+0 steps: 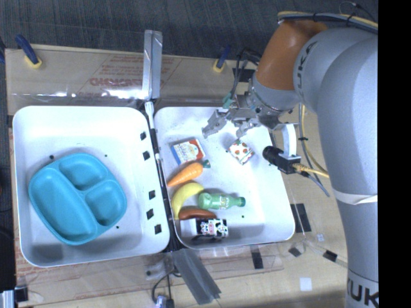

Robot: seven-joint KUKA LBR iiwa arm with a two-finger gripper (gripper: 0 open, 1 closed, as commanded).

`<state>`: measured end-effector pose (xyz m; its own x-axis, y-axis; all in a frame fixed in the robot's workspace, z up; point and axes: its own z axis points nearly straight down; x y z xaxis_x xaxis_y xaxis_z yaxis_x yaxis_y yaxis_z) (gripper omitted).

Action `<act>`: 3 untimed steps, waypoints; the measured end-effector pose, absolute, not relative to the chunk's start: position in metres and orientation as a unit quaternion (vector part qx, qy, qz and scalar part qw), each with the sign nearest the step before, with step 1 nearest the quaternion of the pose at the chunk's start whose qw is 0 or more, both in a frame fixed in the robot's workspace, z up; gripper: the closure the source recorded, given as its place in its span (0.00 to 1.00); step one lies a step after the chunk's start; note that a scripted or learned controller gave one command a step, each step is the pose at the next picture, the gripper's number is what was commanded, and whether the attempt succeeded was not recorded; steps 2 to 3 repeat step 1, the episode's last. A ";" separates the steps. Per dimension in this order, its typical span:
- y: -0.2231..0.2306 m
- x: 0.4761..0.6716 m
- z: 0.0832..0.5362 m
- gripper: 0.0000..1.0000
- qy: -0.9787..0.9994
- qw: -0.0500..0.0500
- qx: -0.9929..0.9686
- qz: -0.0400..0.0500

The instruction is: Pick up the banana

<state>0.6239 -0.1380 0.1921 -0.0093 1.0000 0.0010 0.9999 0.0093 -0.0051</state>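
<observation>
The yellow banana (183, 196) lies in the right bin (273, 201) near its left wall, curved, between an orange carrot (186, 172) above it and a green bottle (220, 201) at its right. My gripper (226, 126) hangs over the far part of the right bin, up and to the right of the banana and well apart from it. Its two fingers are spread, with nothing between them.
The right bin also holds a small snack packet (187, 151), a white strawberry-print cube (241, 152), a red-brown sausage (196, 213) and a black-and-white cow-print box (212, 228). A blue divided plate (76, 197) sits in the left bin (38, 124).
</observation>
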 end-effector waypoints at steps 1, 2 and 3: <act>-0.082 0.626 0.191 0.00 -0.785 0.003 -0.619 0.002; -0.082 0.626 0.191 0.00 -0.785 0.003 -0.619 0.002; -0.082 0.626 0.191 0.00 -0.785 0.003 -0.619 0.002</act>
